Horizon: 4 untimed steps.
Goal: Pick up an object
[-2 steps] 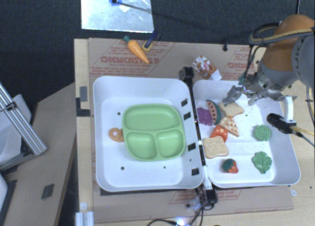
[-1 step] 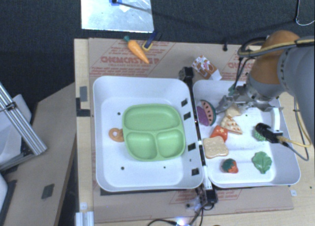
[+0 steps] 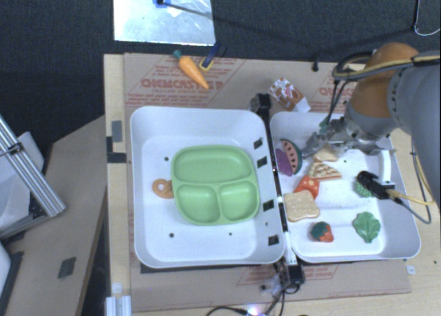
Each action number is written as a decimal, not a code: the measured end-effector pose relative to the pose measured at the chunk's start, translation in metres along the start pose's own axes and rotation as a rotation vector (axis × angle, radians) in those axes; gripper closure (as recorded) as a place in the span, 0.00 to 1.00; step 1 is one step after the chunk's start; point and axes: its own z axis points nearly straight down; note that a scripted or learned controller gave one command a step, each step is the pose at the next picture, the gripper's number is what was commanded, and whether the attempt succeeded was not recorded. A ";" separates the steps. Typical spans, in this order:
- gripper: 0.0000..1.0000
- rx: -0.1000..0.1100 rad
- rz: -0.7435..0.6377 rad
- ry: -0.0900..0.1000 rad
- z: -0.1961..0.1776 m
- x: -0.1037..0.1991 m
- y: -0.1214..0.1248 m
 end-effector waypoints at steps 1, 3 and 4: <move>1.00 -0.008 -0.001 -0.001 -0.016 -0.001 0.003; 1.00 0.002 -0.002 0.004 -0.136 -0.004 0.007; 1.00 0.004 -0.006 0.006 -0.147 0.046 0.029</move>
